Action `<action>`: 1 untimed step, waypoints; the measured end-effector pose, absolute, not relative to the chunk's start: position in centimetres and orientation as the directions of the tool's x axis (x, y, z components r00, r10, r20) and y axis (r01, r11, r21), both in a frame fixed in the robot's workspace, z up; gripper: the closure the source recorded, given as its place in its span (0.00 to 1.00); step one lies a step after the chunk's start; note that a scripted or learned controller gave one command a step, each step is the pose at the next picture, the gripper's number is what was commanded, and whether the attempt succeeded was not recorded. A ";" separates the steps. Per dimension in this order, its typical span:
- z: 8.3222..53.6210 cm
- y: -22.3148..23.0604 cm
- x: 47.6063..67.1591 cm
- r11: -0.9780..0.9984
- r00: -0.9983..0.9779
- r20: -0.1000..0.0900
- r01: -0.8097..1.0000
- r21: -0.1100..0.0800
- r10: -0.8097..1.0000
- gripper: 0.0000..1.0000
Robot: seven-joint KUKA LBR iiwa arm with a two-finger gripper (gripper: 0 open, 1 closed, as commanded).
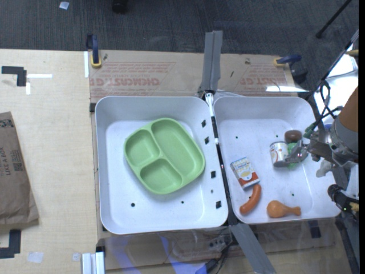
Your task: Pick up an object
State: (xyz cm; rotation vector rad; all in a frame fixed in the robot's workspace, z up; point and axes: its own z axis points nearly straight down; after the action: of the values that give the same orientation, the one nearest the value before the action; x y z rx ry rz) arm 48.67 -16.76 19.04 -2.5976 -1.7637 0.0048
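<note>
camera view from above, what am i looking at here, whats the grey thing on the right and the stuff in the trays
One fixed camera looks down at a slant on a bench with two white bins. The grey thing is a robot arm reaching in from the right; its gripper is down by a small can. Whether it grips the can is unclear. The right bin also holds a brown lump, a small carton, a sausage and a toy drumstick. The left bin holds a green divided plate.
</note>
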 end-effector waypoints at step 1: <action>11.8 -20.3 54.2 -0.634 0.634 0.003 0.773 0.010 0.773 0.00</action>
State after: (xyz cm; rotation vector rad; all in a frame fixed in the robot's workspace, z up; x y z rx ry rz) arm 54.17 -20.31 11.80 -2.8466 -1.3466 -0.0101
